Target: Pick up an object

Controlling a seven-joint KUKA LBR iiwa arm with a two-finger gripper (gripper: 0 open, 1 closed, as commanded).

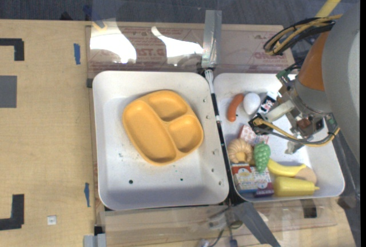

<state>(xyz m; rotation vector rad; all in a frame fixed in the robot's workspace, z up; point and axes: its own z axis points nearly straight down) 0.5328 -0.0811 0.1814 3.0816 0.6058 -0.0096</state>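
The right bin (337, 174) holds a jumble of toy food. A red sausage (232, 107) and a white egg (251, 103) lie at its far left. A croissant (240, 150), green grapes (262, 155), a banana (286, 169), a yellow block (294, 186) and a small printed box (250, 177) crowd the near half. My gripper (295, 144) hangs over the middle of this bin, just right of the grapes and above the banana, with cables looped around the wrist. Nothing shows between the fingers.
The left bin (108, 183) carries an orange divided plate (163, 126) near its middle. A metal divider post (210, 40) stands at the back between the bins. The grey arm with its orange band (313, 71) covers the right bin's far right corner.
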